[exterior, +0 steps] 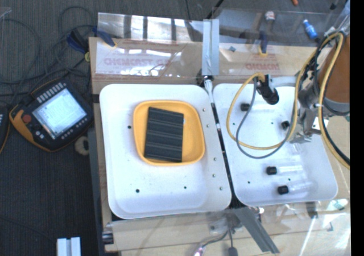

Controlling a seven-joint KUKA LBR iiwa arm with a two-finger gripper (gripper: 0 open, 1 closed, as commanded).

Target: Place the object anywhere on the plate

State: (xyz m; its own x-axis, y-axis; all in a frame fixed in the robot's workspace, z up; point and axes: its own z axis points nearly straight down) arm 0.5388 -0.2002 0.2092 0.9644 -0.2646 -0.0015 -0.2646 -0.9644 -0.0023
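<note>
Plate [195,145], yellow and square, sits in the left bin [119,192]. On it lies a dark ribbed block [164,134], flat, its long axis running near to far. Over the right bin [318,184], the gripper [302,133] touches nothing I can make out; I cannot tell its opening.

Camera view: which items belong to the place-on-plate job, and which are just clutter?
Job:
- dark ribbed block, lying on the plate
- yellow plate, in the left bin
- gripper, over the right bin

Clutter:
- teach pendant on the floor, left of the bench
- yellow cable looped over the right bin
</note>
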